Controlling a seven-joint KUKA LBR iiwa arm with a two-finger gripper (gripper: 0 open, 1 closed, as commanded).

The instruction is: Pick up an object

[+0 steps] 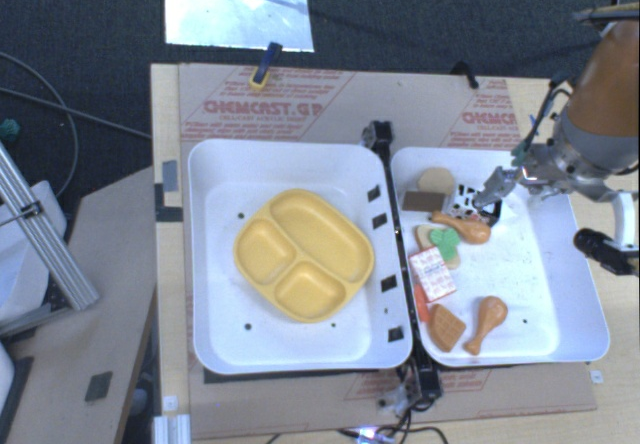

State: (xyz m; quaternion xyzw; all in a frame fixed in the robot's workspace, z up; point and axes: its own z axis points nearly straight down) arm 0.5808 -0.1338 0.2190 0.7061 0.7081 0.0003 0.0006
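While the arm leans in from the right, its claw (pixel 487 198) hangs low over the right bin (pixel 575 317).
Whether the claw is open or closed, I cannot tell from up here. Its tip sits just beside a black-and-white toy (pixel 462 199) and a drumstick (pixel 462 226) in the bin's upper left. Lower down lie a red-and-white packet (pixel 433 273) and a second drumstick (pixel 485 320). Left of centre, a yellow divided plate (pixel 303 253) rests in the left bin (pixel 215 232).

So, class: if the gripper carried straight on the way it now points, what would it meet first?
The gripper slants down and left in the right bin. First in line is probably the black-and-white toy, with the upper drumstick just beyond; depth is unclear.
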